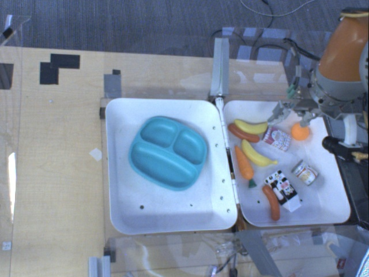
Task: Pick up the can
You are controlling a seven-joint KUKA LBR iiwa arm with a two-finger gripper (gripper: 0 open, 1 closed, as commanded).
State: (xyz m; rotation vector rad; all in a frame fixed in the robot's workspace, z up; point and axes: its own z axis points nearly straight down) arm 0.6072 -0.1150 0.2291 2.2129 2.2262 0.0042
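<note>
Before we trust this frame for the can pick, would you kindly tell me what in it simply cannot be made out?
- Gripper, camera view: small and blurred above the right bin; its opening is unreadable.
- Can: too small to read its label or see dents.
- Pink-labelled container: print is blurred, and the gripper's height over it is unclear.
- Arm: cut off by the right edge.
- Orange ball: partly covered by the gripper.

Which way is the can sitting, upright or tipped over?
Tipped over. The can lies on its side in the right bin, its side label and one round end both showing.
</note>
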